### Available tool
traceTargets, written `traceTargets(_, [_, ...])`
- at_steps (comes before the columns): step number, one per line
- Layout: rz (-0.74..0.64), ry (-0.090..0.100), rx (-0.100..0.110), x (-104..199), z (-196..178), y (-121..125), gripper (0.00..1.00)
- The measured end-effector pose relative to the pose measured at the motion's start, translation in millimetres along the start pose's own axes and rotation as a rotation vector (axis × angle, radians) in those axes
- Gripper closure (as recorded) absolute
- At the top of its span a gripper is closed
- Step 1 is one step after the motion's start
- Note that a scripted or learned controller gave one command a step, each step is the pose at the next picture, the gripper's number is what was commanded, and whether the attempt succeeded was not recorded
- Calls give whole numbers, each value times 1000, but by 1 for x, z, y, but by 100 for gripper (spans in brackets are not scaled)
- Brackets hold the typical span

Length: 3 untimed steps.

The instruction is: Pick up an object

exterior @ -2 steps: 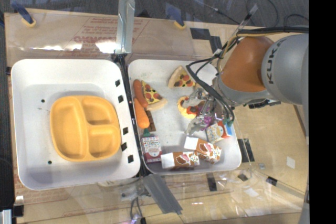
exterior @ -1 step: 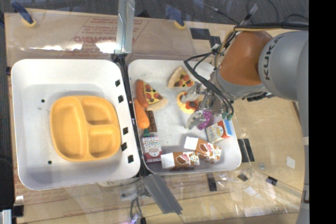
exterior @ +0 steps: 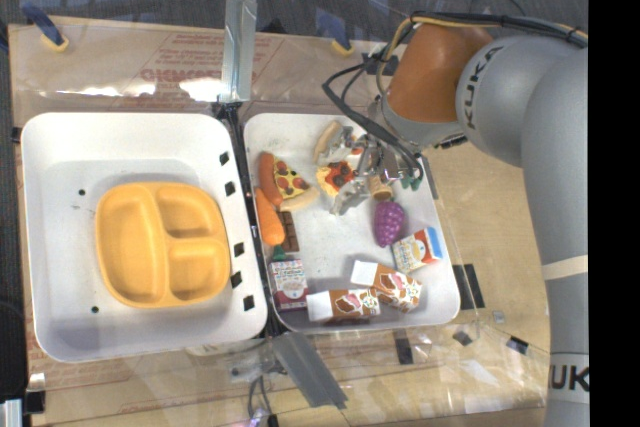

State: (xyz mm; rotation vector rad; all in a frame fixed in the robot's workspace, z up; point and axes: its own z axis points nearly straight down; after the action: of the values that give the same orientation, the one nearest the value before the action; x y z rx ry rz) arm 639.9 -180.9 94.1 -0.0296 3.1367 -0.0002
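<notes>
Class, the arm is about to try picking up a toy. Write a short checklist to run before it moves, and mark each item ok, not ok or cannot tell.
1. Gripper is over the right bin: ok.
2. Fingers open: cannot tell.
3. A toy already held: cannot tell.
4. Target stands apart: not ok, the pizza slice and neighbours crowd together.
5. Purple grapes lie clear of neighbours: ok.
6. Yellow tray sits in the left bin: ok.

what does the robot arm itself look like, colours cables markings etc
The arm is thick, rounded and light grey, with a glossy orange band above the wrist. Black cables loop around the wrist. Part of the dark KUKA lettering shows beside the orange band, and again near the bottom right. The pincer looks like dull grey metal, small beside the bulky links.
</notes>
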Motion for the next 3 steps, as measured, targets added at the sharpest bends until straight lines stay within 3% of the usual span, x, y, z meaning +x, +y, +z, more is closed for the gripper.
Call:
traceTargets(1, [-10, 3, 1, 27, -14, -30, 0])
traceTargets(2, [53, 7, 4, -7, -6, -4, 0])
traceTargets(3, [163, 18, -4, -11, -3, -27, 0])
